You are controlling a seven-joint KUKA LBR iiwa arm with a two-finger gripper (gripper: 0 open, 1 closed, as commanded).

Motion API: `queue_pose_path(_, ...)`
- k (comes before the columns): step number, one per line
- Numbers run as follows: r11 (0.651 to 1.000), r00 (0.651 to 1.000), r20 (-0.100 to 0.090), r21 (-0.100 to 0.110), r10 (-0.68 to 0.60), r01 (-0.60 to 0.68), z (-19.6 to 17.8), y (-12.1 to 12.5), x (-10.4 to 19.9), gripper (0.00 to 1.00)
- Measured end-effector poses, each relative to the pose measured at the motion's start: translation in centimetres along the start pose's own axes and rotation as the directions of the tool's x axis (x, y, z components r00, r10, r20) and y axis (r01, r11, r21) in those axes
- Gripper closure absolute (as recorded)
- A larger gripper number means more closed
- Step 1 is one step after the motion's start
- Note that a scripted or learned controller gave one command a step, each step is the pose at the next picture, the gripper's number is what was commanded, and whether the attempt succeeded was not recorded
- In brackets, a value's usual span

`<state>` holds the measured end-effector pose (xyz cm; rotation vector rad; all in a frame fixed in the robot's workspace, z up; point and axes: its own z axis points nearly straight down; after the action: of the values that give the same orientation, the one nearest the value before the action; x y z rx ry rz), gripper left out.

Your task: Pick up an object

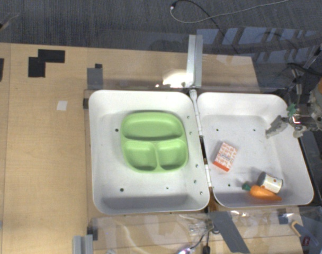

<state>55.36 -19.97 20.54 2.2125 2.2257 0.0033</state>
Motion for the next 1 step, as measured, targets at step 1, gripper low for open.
queue_pose_path(1,1.0,1.0,-0.001,0.001,-0.028,0.028,8.18,4.71,9.55,0.0)
